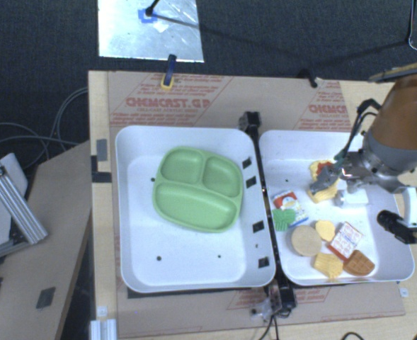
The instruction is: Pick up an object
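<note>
Nearest the front edge of the right bin (378, 278) lies a cluster of toy foods: a tan waffle-like square (328, 264), a brown cookie (359, 263), a red-and-white packet (345, 239) and a round beige disc (306, 241). Just left of them, a green leafy piece (284, 219) rests near the divider. Further back, the gripper (326, 183) is low in this bin, its fingertips down at a pale yellow chunk (322, 192); how far the tool is open cannot be made out, nor whether it has hold of anything. That chunk lies directly beneath and slightly left of the tool. An orange-red piece (320, 167) sits just behind. Across the divider, the left bin (134, 211) carries a green divided plate (198, 189), well apart from the arm.
</note>
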Robot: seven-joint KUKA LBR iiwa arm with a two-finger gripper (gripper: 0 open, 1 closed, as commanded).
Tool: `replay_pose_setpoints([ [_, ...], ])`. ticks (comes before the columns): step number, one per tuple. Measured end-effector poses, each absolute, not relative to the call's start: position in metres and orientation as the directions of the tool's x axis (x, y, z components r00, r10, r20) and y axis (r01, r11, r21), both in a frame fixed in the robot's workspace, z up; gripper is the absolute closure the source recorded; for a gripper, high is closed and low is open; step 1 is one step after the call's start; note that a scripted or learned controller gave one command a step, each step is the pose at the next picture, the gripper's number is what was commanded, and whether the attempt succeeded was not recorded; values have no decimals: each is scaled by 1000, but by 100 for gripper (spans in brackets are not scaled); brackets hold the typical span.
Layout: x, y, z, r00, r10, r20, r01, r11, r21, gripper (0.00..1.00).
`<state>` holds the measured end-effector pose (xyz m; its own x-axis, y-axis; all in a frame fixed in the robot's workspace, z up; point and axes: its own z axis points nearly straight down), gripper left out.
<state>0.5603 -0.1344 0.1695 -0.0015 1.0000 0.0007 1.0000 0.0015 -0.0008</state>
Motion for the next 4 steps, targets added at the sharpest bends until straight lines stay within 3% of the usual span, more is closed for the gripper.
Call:
replay_pose_setpoints([
  [2,559,-143,85,-1,1000,0,1000,1,3,0],
  [3,558,-143,95,-1,1000,0,1000,1,2,100],
  [4,557,-141,158,-4,1000,-1,1000,4,5,100],
])
